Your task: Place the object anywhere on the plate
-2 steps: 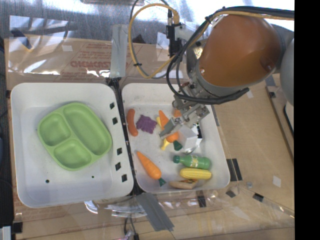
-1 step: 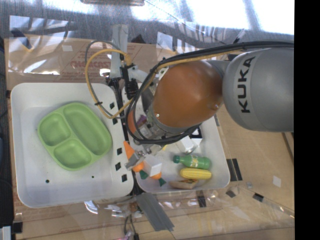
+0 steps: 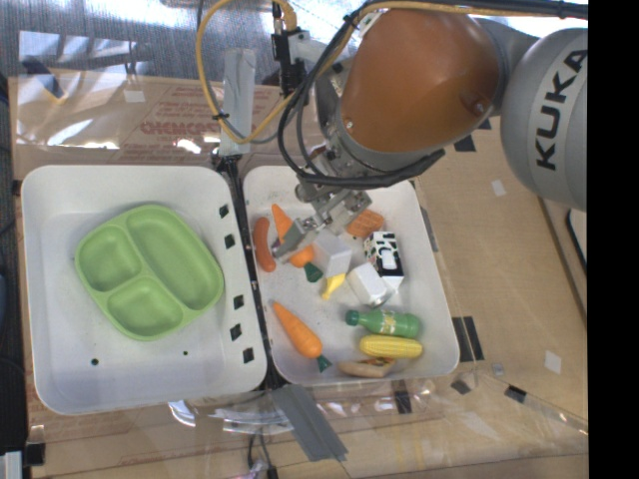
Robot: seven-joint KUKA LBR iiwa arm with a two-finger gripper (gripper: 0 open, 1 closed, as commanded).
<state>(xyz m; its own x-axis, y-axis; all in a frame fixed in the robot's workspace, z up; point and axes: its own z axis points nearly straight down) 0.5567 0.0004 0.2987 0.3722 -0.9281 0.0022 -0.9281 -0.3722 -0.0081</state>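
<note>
Overhead, the end effector (image 3: pixel 305 239) hangs low in the far-left part of the right bin (image 3: pixel 431 267), over a cluster of toy food; I cannot tell how it is set. An orange sausage (image 3: pixel 263 243) lies just left of it, a small carrot (image 3: pixel 282 222) beside that. Nearer lie a larger carrot (image 3: pixel 298 329), a green bottle (image 3: pixel 383 321) and corn (image 3: pixel 390 347). The green plate (image 3: pixel 150 270) sits in the left bin (image 3: pixel 50 367), well apart.
</note>
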